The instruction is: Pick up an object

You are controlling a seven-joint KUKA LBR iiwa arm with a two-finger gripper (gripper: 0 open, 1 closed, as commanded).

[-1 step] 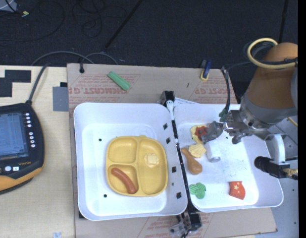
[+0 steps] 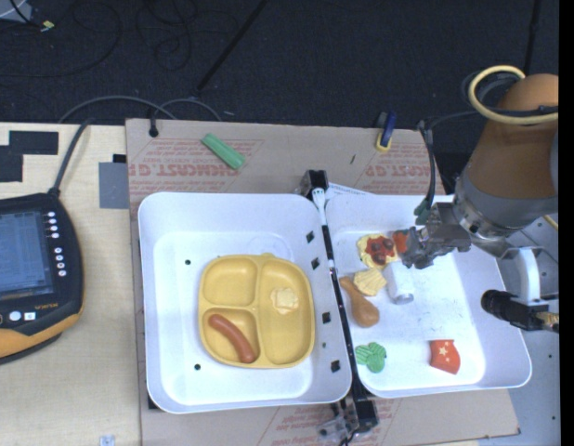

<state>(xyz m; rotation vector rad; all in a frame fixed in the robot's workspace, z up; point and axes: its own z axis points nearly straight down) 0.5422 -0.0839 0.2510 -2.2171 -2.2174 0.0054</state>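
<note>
The hand (image 2: pixel 419 247) hangs low over the right bin (image 2: pixel 491 365) beside the red-and-yellow toy food (image 2: pixel 378 247) — seemingly lining up a grab — whether released or clenched cannot be told.

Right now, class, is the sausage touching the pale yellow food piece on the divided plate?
Apart. The camera view shows the sausage in the plate's lower left compartment and the pale yellow piece in the upper right one, with a raised divider between them.

right bin (image 2: pixel 510 365) | toys crowd its left half; right half bare | end effector (image 2: pixel 419 249) possibly touching toys
</note>
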